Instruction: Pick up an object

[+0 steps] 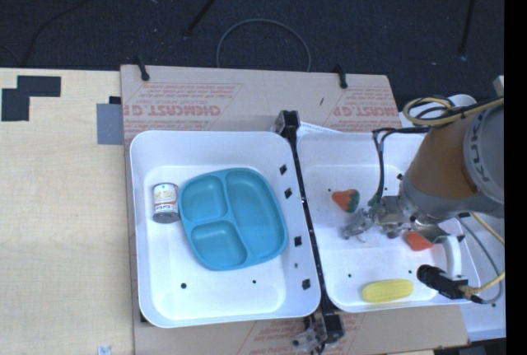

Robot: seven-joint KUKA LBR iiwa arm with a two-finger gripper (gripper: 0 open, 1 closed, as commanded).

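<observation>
My gripper [359,226] hangs low over the middle of the right bin [329,156], reaching in from the right. Just above and left of it lies a small orange and green toy [346,199], apart from the gripper. A second orange piece [417,241] peeks out beneath the wrist on the right. A yellow oblong toy [387,291] rests near the bin's front edge. Nothing is seen held by the gripper.
The left bin [156,279] bears a blue divided plate [231,217] with a small can [165,202] lying at its left. A black divider [300,221] runs between the two bins. Cardboard lies under both bins.
</observation>
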